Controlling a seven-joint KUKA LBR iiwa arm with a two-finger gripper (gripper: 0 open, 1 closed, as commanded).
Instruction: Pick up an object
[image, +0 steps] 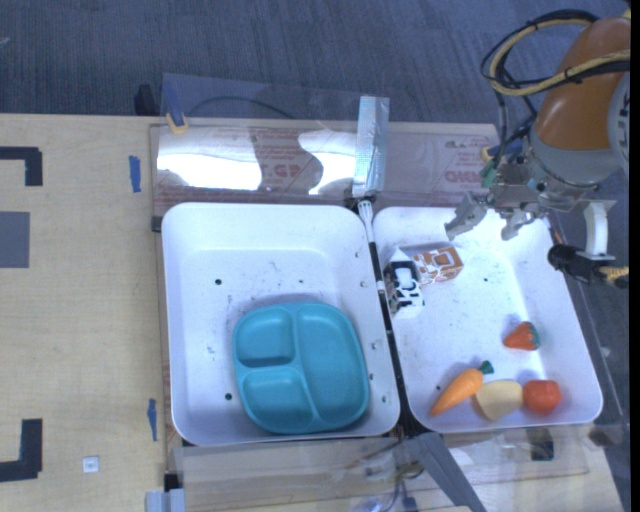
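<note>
I see the gripper (490, 222) hanging over the far edge of the right bin (575, 330), at about twelve o'clock in it, jaws apart and clamped on nothing. Below, toward five o'clock, a carrot (456, 390), a pale wedge (498, 399) and a red tomato (542, 396) lie touching in a row. A small strawberry (521, 336) sits near them. The left bin (190, 300) holds a teal divided plate (298, 368).
</note>
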